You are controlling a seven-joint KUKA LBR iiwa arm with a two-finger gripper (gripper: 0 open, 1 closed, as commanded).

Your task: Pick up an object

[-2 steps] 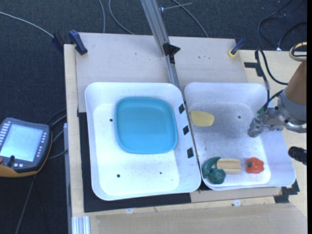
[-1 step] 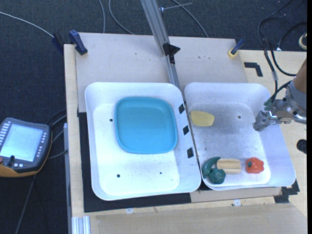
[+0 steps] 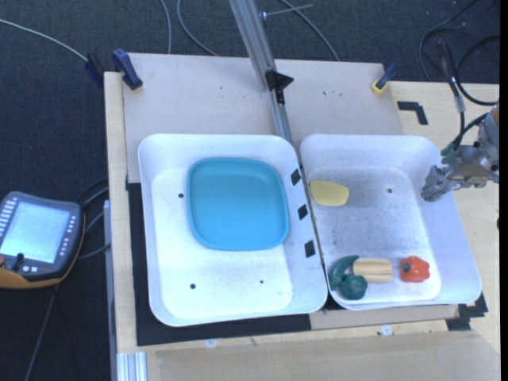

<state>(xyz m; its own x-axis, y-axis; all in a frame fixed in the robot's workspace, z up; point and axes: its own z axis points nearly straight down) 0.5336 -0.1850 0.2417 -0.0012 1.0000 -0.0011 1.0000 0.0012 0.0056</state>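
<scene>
Though I look for labels, I can read no writing on anything here. My gripper (image 3: 438,182) sits at the right edge of the frame, over the right bin's (image 3: 452,236) rim; whether the jaws are apart I cannot tell. In that bin lie a yellow piece (image 3: 329,193) at upper left, and a green item (image 3: 348,278), tan block (image 3: 373,270) and red pepper (image 3: 413,269) along the bottom. A blue plate (image 3: 238,203) sits in the left bin (image 3: 230,292).

This is a robotics lab, plainly: a plywood table (image 3: 206,94) on dark carpet (image 3: 48,133), loose cables (image 3: 159,6) trailing across the floor, a teach pendant (image 3: 36,236) with its screen lit at the left, clamps (image 3: 127,68) pinning the board, an aluminium post (image 3: 250,30) rising behind.
</scene>
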